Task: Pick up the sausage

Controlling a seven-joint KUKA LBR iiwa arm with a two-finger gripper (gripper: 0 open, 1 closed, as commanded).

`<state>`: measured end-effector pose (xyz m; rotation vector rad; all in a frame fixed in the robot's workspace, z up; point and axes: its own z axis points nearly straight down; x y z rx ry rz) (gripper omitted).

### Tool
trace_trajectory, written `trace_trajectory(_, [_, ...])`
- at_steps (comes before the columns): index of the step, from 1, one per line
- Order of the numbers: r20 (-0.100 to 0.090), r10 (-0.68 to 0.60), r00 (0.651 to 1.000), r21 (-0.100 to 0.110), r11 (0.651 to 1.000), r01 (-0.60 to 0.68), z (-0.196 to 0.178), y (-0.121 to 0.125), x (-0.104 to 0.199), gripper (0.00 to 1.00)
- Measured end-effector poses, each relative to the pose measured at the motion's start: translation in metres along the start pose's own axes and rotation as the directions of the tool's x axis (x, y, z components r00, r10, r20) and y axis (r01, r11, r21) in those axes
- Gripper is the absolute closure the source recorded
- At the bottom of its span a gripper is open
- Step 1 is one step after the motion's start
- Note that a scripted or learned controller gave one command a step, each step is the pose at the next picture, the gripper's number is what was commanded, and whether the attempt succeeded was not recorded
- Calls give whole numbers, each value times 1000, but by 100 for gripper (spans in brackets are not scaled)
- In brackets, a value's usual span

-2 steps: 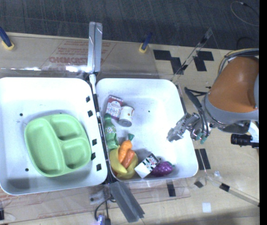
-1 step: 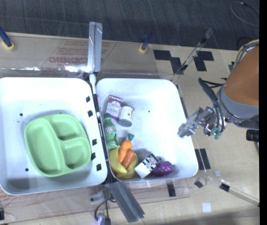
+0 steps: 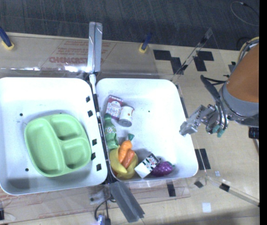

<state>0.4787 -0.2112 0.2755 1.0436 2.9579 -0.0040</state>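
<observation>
The bench (image 3: pixel 232 172) is a tan surface running across the whole scene, with black marker squares at its far right. Two shallow white bins sit on it side by side, the left bin (image 3: pixel 2 86) and the right bin (image 3: pixel 159 102), with their inner walls touching along the middle.

The arm (image 3: pixel 247 76) comes in from the right, its orange band and grey wrist standing over the bench well right of the bins. A green divided plate (image 3: pixel 54 144) lies flat in the left bin, toward its near side.

The gripper (image 3: pixel 189 127) reaches left from the wrist and hangs over the right rim of the right bin, well apart from the objects. It is blurred and small, so I cannot tell whether it is apart or together, and nothing is visibly held in it.

The objects in the right bin crowd its left and near parts. A red and white packet (image 3: pixel 113 106) and a small can (image 3: pixel 126 116) lie together toward the far left. A green bottle (image 3: pixel 109 130) lies along the left wall just nearer than them. A yellow fruit (image 3: pixel 117 168) sits in the near left corner, with a carrot (image 3: pixel 124 150) resting on it. The sausage (image 3: pixel 130 158) appears to be the orange-red piece pressed against the carrot's right side, though the two are hard to separate. A small carton (image 3: pixel 146 165) and a purple piece (image 3: pixel 164 168) lie just right of them by the near wall.
</observation>
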Motion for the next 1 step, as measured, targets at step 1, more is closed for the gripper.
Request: trace_trajectory(1, [2,-5,1000,1,1000,5,-11,1,-1,100])
